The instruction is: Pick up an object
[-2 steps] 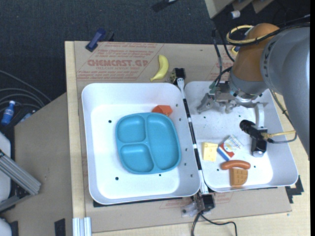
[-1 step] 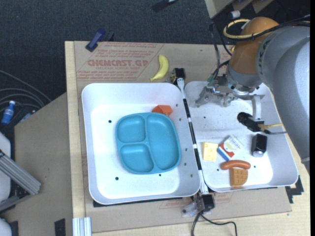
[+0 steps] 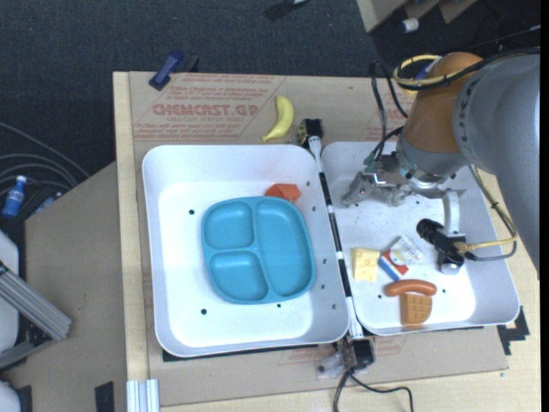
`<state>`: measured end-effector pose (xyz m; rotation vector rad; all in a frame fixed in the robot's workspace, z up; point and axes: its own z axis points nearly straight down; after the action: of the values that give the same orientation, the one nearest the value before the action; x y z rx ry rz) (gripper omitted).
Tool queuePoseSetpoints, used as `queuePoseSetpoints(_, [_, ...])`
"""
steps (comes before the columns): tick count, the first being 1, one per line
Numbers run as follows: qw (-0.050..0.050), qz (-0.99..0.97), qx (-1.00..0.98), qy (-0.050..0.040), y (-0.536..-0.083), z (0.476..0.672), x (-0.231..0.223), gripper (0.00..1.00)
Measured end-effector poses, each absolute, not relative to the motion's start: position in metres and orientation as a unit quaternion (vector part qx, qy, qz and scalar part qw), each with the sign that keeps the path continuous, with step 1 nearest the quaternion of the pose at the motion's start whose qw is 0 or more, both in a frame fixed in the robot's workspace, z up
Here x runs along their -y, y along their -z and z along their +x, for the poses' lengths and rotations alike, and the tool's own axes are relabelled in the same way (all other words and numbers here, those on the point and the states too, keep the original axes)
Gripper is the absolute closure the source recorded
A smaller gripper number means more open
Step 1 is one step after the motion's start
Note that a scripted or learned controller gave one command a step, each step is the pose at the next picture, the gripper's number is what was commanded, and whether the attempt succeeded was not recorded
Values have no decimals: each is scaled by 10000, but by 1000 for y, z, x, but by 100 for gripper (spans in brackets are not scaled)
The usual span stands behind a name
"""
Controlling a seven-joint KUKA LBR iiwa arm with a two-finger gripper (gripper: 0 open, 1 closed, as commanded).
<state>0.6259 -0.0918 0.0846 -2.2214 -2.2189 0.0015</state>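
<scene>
The gripper [image 3: 374,196] hangs right of the plate [image 3: 257,251], level with the plate's far edge, low over the right bin [image 3: 491,292]. Its fingers [image 3: 350,197] are spread apart; nothing sits between them and they pinch nothing. Whether the tips touch the bin floor I cannot tell.

The plate is blue with three sections and lies in the middle of the left bin [image 3: 168,230]. An orange piece [image 3: 284,192] touches the plate's far edge.

Right of the plate, across the divide between the bins, lie the loose things. A yellow block [image 3: 366,264] is nearest the plate. Just beyond it is a red, white and blue packet [image 3: 400,257]. Further right, towards the plate's near side, a sausage [image 3: 410,288] lies with a tan waffle [image 3: 416,308] touching it. All are apart from the gripper.

A pale bench [image 3: 214,101] with red print carries both bins. On it, beyond the plate and to its left, a blue thing [image 3: 167,69] overhangs the corner. A banana [image 3: 279,119] lies straight beyond the plate, outside the bins.

Dark carpet [image 3: 69,41] surrounds the bench, with cables [image 3: 26,157] far left of the plate.
</scene>
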Motion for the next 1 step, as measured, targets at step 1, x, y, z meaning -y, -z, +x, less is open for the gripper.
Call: queuePoseSetpoints(1, [-7,-7069,7073,4,-85,667,92,0])
